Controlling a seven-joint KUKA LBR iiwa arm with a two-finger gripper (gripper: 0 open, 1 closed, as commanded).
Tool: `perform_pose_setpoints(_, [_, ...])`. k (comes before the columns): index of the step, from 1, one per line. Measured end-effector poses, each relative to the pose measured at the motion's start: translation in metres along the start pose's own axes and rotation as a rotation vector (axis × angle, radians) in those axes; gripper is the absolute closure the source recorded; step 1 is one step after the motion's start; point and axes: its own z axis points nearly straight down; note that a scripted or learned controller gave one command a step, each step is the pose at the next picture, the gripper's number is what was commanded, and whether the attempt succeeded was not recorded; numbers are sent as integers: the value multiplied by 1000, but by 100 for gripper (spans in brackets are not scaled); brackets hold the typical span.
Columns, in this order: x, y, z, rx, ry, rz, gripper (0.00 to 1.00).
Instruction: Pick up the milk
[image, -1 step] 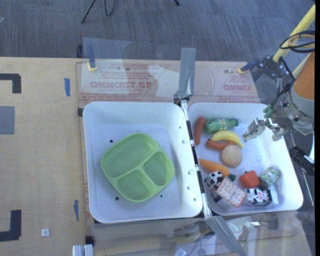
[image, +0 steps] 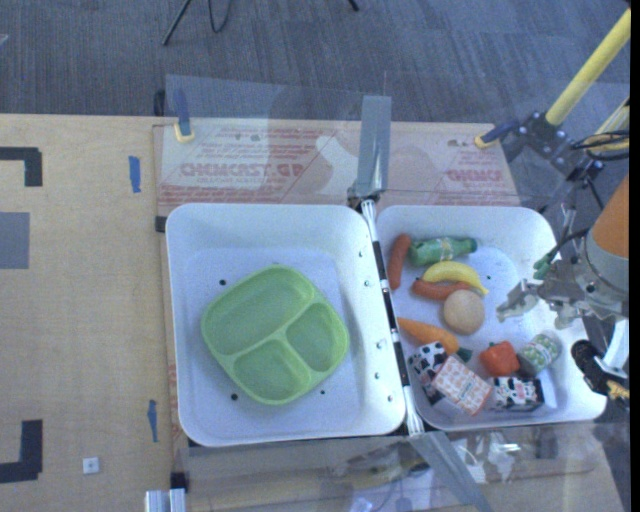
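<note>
Milk lies in near right bin, not lifted | my gripper hovers nearby, grip state unclear | pickup left.

Toys crowd the right bin: carrots, a banana and cartons packed close, with bare floor along its upper right.

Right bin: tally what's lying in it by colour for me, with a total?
Orange or red: 4, namely three carrot-like pieces and a red pepper
Green: 2, a bottle and a small jar
Yellow: 1, the banana
Tan: 1, a round ball
Black-and-white cow print: 2
Pink carton: 1
Total: 11
</note>
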Motion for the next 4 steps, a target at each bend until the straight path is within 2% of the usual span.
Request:
perform_pose_setpoints(1, [-20, -30, 58, -3, 9, -43, 0])
perform_pose_setpoints(2, [54, -45, 65, -6, 3, 434, 0])
perform_pose_setpoints(3, [-5, -45, -48, 0, -1, 323, 0])
perform_pose_setpoints(4, [25, -49, 66, -6, 1, 430, 0])
